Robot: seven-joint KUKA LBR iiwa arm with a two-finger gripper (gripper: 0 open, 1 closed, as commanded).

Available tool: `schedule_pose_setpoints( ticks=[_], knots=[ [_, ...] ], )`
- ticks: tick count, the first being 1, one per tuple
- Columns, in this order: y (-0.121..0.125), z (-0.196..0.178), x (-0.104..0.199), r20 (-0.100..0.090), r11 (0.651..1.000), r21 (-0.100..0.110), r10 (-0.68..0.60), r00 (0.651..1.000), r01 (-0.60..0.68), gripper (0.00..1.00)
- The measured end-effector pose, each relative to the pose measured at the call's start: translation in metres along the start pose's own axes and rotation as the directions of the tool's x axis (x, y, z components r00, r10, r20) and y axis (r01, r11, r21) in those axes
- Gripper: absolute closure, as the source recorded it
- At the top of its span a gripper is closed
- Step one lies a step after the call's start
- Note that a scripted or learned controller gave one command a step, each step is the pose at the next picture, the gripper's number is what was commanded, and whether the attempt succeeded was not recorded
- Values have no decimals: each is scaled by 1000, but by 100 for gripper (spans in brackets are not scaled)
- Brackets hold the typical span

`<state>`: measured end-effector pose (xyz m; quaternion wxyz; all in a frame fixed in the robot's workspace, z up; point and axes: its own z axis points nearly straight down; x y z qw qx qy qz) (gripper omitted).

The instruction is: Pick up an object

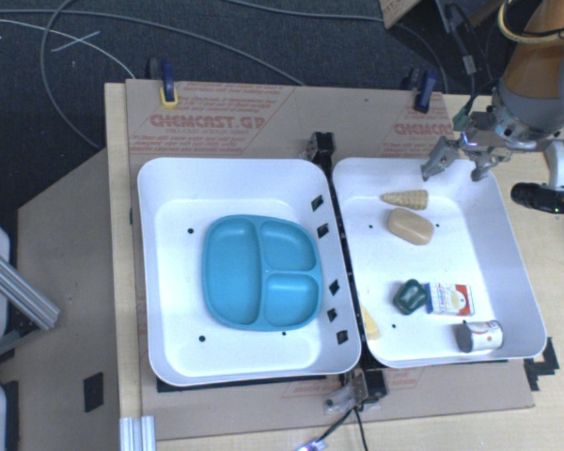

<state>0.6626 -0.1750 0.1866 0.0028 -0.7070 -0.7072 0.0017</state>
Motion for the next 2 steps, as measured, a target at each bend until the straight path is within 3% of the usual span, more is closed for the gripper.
schedule_pose_setpoints(
  ticks=[1,2],
  knots=[
    [-5,54,10,-1,1000,1,-1,1000,1,0],
    [-3,38,9,1,1000,-8,-2,1000,2,100]
  ],
)
